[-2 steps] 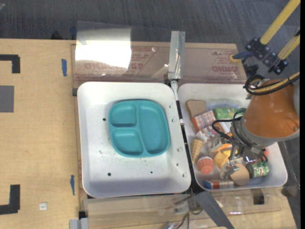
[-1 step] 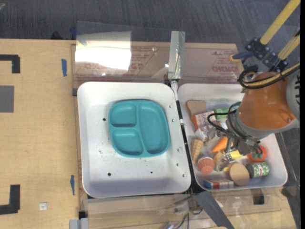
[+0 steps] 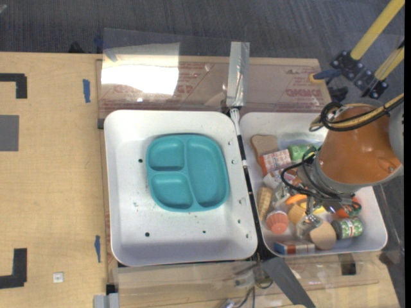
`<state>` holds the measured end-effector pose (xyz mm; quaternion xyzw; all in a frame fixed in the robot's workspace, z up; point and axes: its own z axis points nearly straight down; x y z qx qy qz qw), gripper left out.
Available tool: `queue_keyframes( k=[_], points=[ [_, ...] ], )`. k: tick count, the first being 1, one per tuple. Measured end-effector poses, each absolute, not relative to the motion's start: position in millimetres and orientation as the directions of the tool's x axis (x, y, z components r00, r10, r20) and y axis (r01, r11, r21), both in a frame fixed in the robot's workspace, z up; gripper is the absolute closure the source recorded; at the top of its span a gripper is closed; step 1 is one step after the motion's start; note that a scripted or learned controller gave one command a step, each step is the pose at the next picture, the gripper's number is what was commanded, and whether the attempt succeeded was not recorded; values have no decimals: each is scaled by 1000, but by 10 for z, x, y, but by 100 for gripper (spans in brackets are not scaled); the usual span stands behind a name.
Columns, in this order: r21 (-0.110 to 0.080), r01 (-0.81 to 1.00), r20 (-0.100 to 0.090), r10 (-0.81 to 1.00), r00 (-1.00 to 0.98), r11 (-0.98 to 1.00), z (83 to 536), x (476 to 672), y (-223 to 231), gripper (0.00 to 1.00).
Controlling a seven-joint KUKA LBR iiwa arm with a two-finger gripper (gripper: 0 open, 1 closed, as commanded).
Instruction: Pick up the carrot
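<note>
step: approach, grasp not yet made | carrot (image 3: 296,200): lying in the right bin (image 3: 379,236) among clutter, at 9 o'clock of the gripper (image 3: 313,212) | grip state: cannot be told | next: a descent centred on the carrot is called for, clear of the can (image 3: 350,228).

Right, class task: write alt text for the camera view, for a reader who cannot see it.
A grey and orange robot arm reaches down into the right white bin, which is crowded with toy food. The left white bin holds a teal divided plate.
</note>
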<state>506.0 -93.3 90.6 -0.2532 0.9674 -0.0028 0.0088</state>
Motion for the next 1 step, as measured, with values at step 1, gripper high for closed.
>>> queue_keyframes(
  k=[1],
  points=[
    [-14,-491,-26,-491,-871,871,1035,5095,-910,100]
  ],
)
